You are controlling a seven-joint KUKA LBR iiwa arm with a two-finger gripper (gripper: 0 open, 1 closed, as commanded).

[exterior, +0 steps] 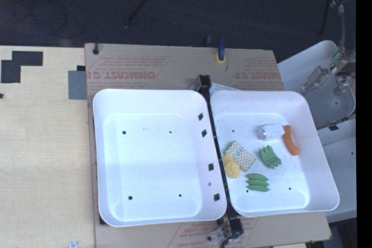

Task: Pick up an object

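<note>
The right bin [314,183] holds several small items. A white-grey block [270,132] lies beside an orange carrot-like piece [290,140]. Below them are a green leafy piece [269,157] and green pea pods [257,182]. Near the divider lie a checkered cracker-like piece [242,155] and a yellow piece [232,169]. My gripper [326,76] hangs outside the right bin's far right corner, above the grey arm body, well away from all the items. It is small and cluttered in this view.
The left bin [110,125] sits beside the right one, joined by a black clip strip [210,148]. Both rest on a brown board [157,67]. The light wooden bench [40,154] extends to the left. A grey arm body [331,101] stands at the right.
</note>
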